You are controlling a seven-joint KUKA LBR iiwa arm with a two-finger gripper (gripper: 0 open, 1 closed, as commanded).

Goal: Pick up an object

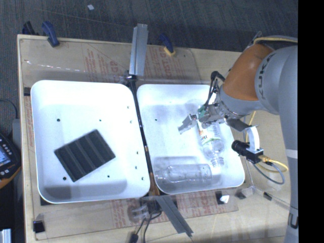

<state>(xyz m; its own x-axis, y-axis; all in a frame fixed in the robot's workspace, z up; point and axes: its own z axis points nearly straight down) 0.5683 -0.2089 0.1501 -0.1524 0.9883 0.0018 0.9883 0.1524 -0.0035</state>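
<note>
1. The grey arm with its orange band reaches in over the right-hand shallow white bin (152,103), and its claw (195,123) hangs low above that bin's middle.
2. Whether the claw is spread or closed I cannot tell; its metal tip is small and tangled with the plastic beneath it, and nothing can be seen gripped in it.
3. Just below and right of the claw lies a small clear plastic bottle with a printed label (211,142), seemingly touching or almost touching the tip.
4. Further below the claw, along the bin's near wall, lies a larger clear plastic bottle on its side (183,173), well apart from the tip.
5. Far to the claw's left, in the other white bin (45,100), rests a flat dark ribbed rectangular panel (84,155).
6. My judgement: the small bottle is the nearest target. To do this well, centre the claw across the bottle's narrow width, not along its length, and descend squarely.
7. Clear, round plastic will likely roll or squirt aside, so close slowly and lift only once the body sits between both sides.
</note>
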